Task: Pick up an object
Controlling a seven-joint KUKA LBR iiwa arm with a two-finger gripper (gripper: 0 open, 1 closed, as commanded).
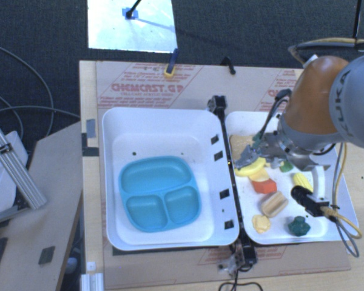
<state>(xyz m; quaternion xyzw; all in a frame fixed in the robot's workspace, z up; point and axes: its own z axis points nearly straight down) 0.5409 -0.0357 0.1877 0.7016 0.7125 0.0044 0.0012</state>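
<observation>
My gripper (250, 155) hangs low over the left part of the right bin (346, 208), just above a yellow banana (253, 168) and in front of a tan slice of bread (240, 142). The view does not show whether anything is held. Lying close by in the same bin are an orange-red piece (264, 186), a tan bread roll (274, 204), a small yellow item (261, 224), a green broccoli piece (299, 225), a corn cob (302, 179) and a small green bit (285, 167). The arm's grey body (318, 111) hides the bin's far right part.
The left bin (164, 123) holds a blue divided tray (160, 193). A black divider (227, 168) with clips runs between the two bins. Cables trail from the arm over the right bin's front right corner (337, 214).
</observation>
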